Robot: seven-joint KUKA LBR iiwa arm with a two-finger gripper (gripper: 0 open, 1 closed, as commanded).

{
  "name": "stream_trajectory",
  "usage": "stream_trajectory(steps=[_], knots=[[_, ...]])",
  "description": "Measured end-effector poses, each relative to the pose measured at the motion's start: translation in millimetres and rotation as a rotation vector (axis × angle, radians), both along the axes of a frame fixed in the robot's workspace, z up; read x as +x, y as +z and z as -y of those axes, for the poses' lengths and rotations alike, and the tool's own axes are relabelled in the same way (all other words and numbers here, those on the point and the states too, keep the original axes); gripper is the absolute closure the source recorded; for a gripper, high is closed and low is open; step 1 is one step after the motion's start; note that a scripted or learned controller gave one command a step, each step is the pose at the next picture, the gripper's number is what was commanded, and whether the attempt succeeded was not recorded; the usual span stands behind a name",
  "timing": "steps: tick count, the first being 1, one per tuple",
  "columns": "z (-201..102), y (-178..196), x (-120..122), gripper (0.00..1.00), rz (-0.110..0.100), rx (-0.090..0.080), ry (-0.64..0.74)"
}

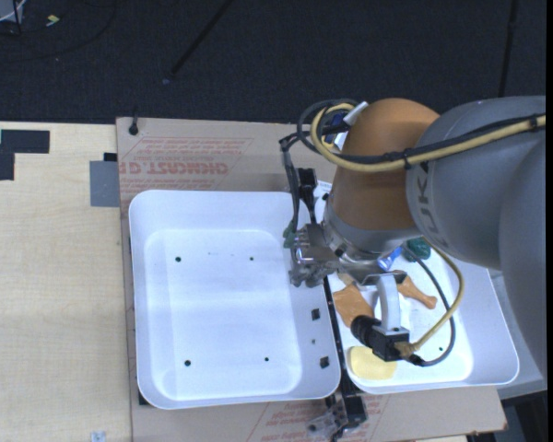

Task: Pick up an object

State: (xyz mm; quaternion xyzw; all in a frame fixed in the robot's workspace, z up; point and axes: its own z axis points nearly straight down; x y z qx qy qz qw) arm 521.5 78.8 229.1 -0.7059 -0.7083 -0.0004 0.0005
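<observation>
Grey metal arm (479, 182) with its orange band (378, 173) stands over the right bin (500, 362), the wrist covering much of that bin's left half as viewed. The metal body of the gripper (306, 256) shows low at the divide between the two bins, just beside the inner wall of the left bin (143, 247). Its opening cannot be told, as the wrist hides the working end, and no object is seen held. Candidate objects all lie in the right bin. An orange-tan piece (353, 304) is partly under the wrist, near the bin's left wall. A pale yellow piece (372, 366) is in the front left corner. A teal item (417, 249) at the arm's edge is mostly covered. Contact between the gripper and any of them cannot be confirmed. Both bins rest on a cardboard sheet (194, 159) on the wooden bench (46, 284).
</observation>
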Motion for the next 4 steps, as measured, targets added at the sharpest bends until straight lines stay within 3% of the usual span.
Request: stream_trajectory(steps=[1,2,4], knots=[[-61.5,41.7,39.4,1.0,0.003,0.001,0.003],[-150.1,47.4,90.2,1.0,0.002,0.001,0.004],[-165.4,95.3,90.7,1.0,0.0,-0.001,0.002]])
